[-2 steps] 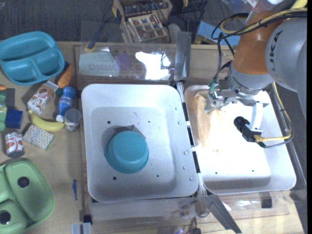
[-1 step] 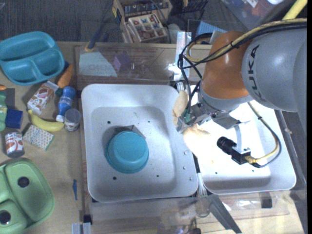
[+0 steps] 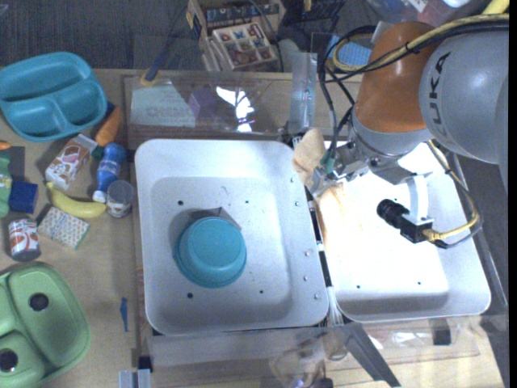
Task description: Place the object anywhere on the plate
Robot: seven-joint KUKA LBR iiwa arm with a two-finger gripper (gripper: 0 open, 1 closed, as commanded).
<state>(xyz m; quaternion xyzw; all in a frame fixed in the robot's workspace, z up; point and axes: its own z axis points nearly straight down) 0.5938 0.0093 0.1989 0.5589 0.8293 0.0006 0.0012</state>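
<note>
A round blue plate point(image 3: 212, 251) lies in the middle of the left bin point(image 3: 161, 168). A pale tan object point(image 3: 309, 152) sits at the top of the ridge between the two bins. My gripper point(image 3: 329, 173) is down at the upper left corner of the right bin point(image 3: 404, 289), right beside the tan object and touching or nearly touching it. The wrist and the orange band point(image 3: 396, 79) above it hide how the object sits relative to the gripper. The plate is well to the lower left of the gripper.
The arm point(image 3: 464, 71) covers the right bin's upper part, with a black fitting and cable point(image 3: 404, 219) hanging over its middle. Left of the bins lie a banana point(image 3: 74, 203), small cans and boxes, a teal divided tray point(image 3: 50, 95) and a green tray point(image 3: 36, 330).
</note>
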